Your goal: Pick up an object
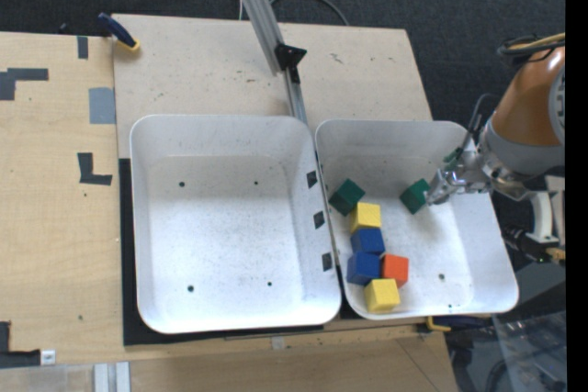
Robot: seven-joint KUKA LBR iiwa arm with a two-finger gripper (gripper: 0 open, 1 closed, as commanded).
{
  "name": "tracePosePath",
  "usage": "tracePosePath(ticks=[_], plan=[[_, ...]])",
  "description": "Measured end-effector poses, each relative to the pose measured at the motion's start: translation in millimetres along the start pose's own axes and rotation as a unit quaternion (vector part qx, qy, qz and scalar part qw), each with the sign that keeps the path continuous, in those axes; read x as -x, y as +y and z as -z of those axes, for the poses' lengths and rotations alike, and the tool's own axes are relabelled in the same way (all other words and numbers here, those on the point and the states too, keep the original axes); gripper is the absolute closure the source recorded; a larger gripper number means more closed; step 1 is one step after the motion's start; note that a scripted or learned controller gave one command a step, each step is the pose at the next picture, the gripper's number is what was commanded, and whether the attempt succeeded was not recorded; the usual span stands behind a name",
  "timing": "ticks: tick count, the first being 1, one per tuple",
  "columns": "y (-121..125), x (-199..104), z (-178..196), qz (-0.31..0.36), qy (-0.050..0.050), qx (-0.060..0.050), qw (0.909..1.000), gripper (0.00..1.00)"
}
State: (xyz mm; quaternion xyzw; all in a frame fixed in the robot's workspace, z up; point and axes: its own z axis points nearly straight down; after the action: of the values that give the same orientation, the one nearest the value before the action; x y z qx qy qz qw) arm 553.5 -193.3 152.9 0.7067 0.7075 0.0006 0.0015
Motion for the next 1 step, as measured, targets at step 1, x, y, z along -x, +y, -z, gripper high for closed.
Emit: tracePosePath(ticks=[1], plan=[[2.2, -6.8, 61.0, 0.0, 0.0, 0.001, 1.0, 1.0]])
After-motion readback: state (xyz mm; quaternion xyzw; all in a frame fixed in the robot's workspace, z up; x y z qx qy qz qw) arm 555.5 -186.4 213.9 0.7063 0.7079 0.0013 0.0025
